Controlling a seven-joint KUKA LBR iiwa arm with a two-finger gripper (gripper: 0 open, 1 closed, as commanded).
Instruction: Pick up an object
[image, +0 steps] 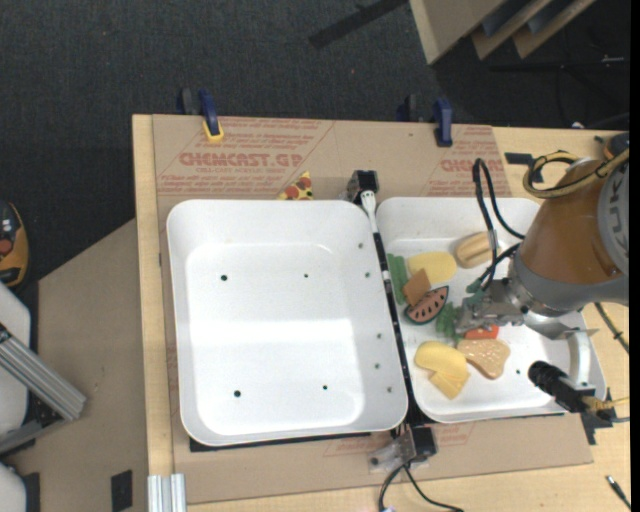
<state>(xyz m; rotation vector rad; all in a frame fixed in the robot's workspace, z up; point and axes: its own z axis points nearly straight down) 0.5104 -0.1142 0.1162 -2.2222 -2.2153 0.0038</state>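
The right bin holds several toy food pieces. A tan bread roll lies at the back, with a pale yellow slab and an orange piece to its left. A watermelon slice sits mid-bin. Nearer the front are a yellow cheese wedge and a brown toast slice. My gripper hangs low over the bin's middle, just right of the watermelon slice, above a small red piece and a green piece. The wrist hides what lies under it.
The left bin lies alongside, its rim meeting the right bin's at a black divider. A dark green strip lies by that rim. Black cables loop over the right bin's back. Blue clamps hold the cardboard base.
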